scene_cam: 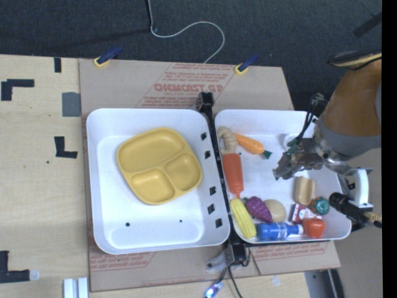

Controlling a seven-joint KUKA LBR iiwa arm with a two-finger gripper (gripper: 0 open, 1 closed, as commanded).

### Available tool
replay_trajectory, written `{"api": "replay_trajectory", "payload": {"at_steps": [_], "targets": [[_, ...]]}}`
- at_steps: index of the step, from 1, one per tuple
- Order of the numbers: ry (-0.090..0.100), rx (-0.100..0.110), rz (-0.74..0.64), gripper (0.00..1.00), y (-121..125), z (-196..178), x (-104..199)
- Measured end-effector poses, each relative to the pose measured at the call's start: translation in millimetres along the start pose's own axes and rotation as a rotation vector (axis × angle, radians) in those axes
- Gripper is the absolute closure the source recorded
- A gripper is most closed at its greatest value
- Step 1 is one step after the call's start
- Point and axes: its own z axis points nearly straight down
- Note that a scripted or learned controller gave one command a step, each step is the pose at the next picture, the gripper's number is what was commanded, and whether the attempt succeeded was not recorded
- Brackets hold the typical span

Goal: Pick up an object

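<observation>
Over the right bin (282,118), the gripper (290,164) hangs above bare white floor, with a tan loaf-shaped piece (303,190) lying just beside it toward the near wall; whether the jaws are parted or closed cannot be told from this slanted view, and nothing is seen between them. That tan piece looks the nearest candidate for a pick. A sound grasp would likely call for lining up over its narrow width and descending straight, since the red tomato (315,227) and a small green ball (321,206) crowd its near end. Other toy foods fill the bin: an orange carrot (250,144) toward the far wall, a long red-orange sausage (234,172) along the divider, a ribbed yellow corn cob (242,218), a knobbly purple grape bunch (258,208), and a blue bottle (276,231) lying on its side. All appear smooth, hard moulded plastic, probably slippery on rounded faces. Across the divider, the left bin (102,166) holds a glossy yellow tray (159,164) with three compartments. Both bins sit on a cardboard sheet (180,85) over the pale tabletop (37,185).
</observation>
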Motion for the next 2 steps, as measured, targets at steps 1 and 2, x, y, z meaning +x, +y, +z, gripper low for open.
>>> {"api": "replay_trajectory", "payload": {"at_steps": [1,2], "targets": [[0.002,-0.001,-0.007,1.0,-21.5,-25.1,73.6],[0.003,-0.015,-0.01,1.0,-15.6,-142.3,141.0]]}}
